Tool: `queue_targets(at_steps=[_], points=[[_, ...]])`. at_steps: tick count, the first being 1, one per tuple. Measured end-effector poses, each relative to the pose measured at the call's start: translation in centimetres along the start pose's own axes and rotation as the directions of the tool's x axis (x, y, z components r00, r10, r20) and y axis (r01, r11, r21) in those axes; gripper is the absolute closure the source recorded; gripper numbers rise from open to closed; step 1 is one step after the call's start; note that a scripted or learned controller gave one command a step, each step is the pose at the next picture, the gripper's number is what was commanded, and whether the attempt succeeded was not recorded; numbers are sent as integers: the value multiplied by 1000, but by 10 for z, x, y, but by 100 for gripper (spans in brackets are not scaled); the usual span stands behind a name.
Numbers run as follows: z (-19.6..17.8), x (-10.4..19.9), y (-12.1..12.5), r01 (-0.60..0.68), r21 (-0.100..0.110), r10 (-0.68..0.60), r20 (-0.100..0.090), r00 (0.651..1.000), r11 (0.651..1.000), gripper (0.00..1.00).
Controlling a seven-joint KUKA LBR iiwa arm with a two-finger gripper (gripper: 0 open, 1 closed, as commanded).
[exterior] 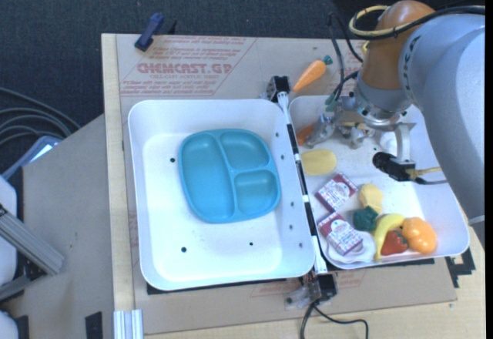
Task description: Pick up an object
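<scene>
nothing is lifted yet: gripper is hanging low at the far end of the right bin, clamped on no object i can make out, while the yellow block is lying just beside it, the other toys nearer.

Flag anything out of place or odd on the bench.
One thing stands out: an orange toy carrot lies outside both bins, on the brown board just above the right bin. The other toy foods are in that bin, and the blue divided plate sits flat in the left bin. Nothing looks spilled or damaged.
</scene>
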State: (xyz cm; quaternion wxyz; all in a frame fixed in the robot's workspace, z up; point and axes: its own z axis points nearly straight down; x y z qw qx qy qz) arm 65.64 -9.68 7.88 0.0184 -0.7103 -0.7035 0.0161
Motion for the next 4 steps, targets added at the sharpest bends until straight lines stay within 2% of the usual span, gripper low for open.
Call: queue_targets(at_steps=[4], points=[[0,0,0,0,0,0,1,1000,1000,0]])
